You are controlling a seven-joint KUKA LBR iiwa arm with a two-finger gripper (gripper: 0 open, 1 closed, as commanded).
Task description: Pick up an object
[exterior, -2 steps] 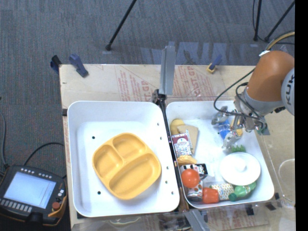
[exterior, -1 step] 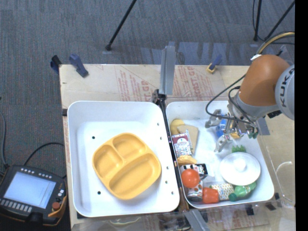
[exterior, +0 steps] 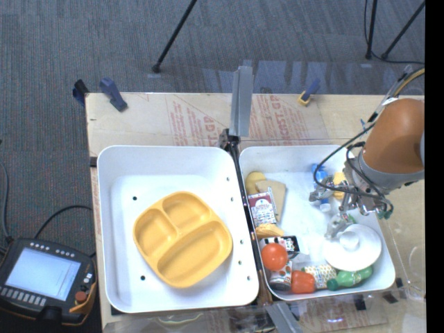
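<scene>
The bench top (exterior: 201, 120) carries red printed lettering and lines behind the two bins, but it runs upside down and at a slant, so no word can be read. A small red packet (exterior: 262, 209) in the right bin (exterior: 295, 159) has a printed label too small to make out. A black packet (exterior: 283, 243) near the tomato (exterior: 274, 257) shows white marks, also illegible.

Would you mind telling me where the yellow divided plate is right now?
The yellow divided plate lies in the left bin, roughly at its middle, across the divider from the red tomato in the right bin.
</scene>
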